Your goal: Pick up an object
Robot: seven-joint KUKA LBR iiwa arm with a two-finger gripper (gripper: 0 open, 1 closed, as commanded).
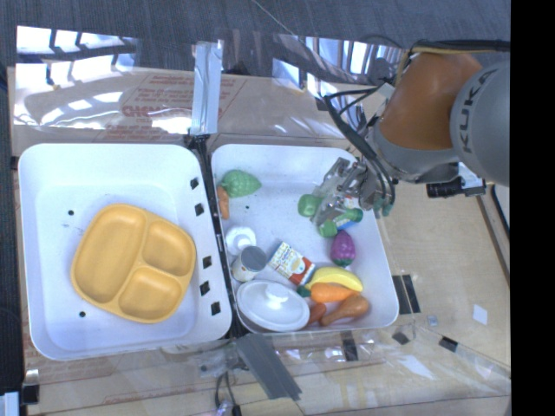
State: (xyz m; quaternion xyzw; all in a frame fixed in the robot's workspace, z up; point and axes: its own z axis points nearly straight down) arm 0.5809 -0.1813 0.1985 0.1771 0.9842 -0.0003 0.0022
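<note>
Camera view: the pincer (340, 199) is low in the right bin (286, 156), among small green toys.
From the purple toy (342, 248) as landmark: the pincer is just above it, and a green piece (310, 204) and another green-blue piece (334, 224) sit against the metal fingers; I cannot tell if they are closed on any of them. Below the purple toy lie a banana (336, 278) and a carrot (343, 308). Far to its left, a yellow divided plate (132, 263) lies in the left bin (43, 172).
</note>
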